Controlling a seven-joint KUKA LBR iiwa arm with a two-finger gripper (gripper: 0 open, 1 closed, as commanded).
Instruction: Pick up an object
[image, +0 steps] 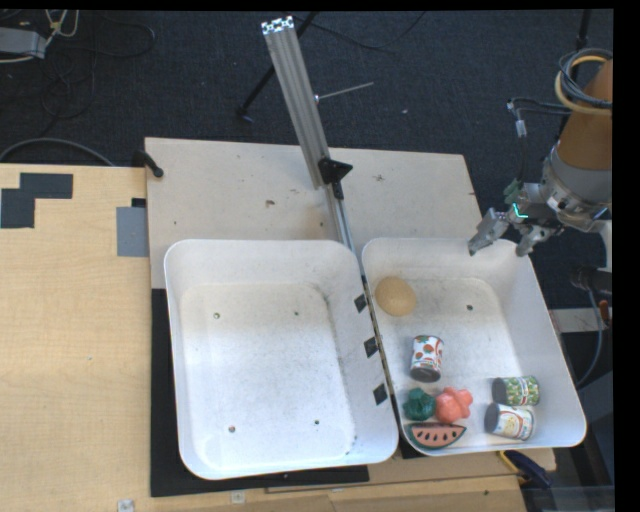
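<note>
The right bin (520, 300) holds several small items: a tan round ball (395, 296) near its far left, a small can with a red-spotted label (427, 357) in the middle, a green toy (418, 405), a red-orange toy (454, 403), a watermelon slice (437, 436), a green-labelled can (516, 390) and a yellow-labelled can (510, 422) lying at the front right. My gripper (506, 232) hangs above the bin's far right rim, open, with nothing between its fingers. It is well apart from all the items.
The left bin (200, 300) sits beside the right one, split from it by a divider with black clips (366, 325). A slanted aluminium rail (305, 120) rises behind the bins. A wooden table (70, 340) lies to the left.
</note>
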